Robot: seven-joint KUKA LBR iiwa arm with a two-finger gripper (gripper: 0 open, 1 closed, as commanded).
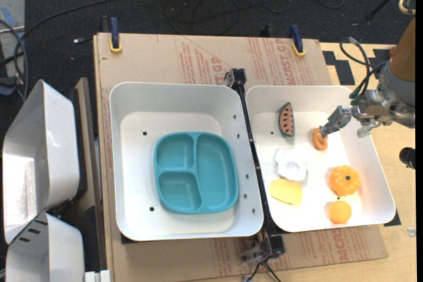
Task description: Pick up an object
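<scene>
While the arm (396,86) leans in from the right, its gripper (325,133) sits on a small orange piece (320,141); can't tell if it's actually clamped.

A grey arm (396,86) with an orange band and green cabling is seen, ending in a metallic gripper (330,127).

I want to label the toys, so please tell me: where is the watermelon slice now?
In the camera view the watermelon slice lies in the right bin, near its upper left corner, above the white toy and left of the gripper.
</scene>
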